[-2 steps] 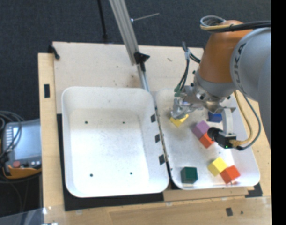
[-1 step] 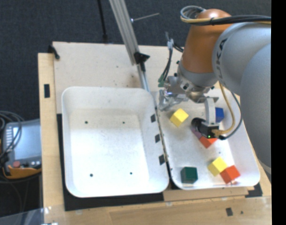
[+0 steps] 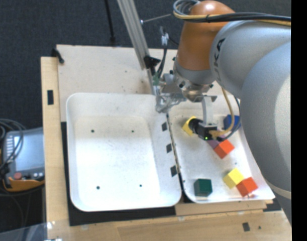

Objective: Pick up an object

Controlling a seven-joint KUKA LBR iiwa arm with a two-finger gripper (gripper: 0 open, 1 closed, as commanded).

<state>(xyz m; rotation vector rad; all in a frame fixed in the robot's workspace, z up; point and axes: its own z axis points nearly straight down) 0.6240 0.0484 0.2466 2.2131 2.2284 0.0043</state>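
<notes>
From above, the gripper (image 3: 166, 102) hangs over the far end of the wall between the left bin (image 3: 118, 154) and the right bin (image 3: 191, 159). Whether it is open or closed, I can't tell. The things to pick lie in the right bin: a green block (image 3: 203, 187) alone near the front rim, a yellow block (image 3: 233, 177) touching a red block (image 3: 247, 186), and an orange block (image 3: 223, 148) further back. I'd shift right, clear of the wall, and come straight down on the green block. The arm (image 3: 253, 69) hides the bin's right side, and a blue thing (image 3: 231, 122) under the wrist is too tangled to name.
</notes>
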